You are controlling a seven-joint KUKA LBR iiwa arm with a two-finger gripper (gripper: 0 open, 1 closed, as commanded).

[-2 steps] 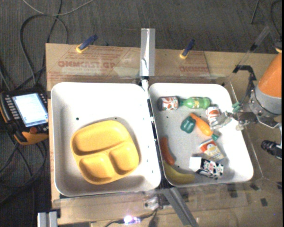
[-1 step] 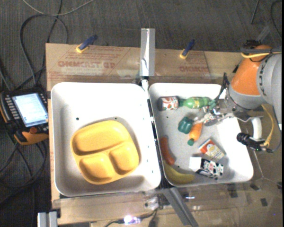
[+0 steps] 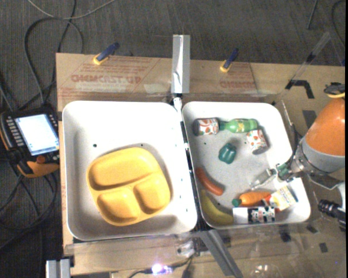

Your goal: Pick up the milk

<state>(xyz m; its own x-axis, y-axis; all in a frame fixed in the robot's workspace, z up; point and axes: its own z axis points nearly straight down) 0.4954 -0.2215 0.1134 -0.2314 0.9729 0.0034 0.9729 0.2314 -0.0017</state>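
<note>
Claw (image 3: 271, 174) hangs low over the right bin (image 3: 281, 116), its thin fingers slightly parted and closed on nothing. Measured from the carrot (image 3: 254, 198): the claw sits just above it, the milk (image 3: 254, 215) carton lies flat directly below it against the bin's near wall, and a banana (image 3: 213, 208) curves to its left. A yellow tray (image 3: 129, 184) fills the left bin (image 3: 75, 155).

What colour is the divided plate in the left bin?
Yellow; the divided plate shows best in the camera view.
</note>
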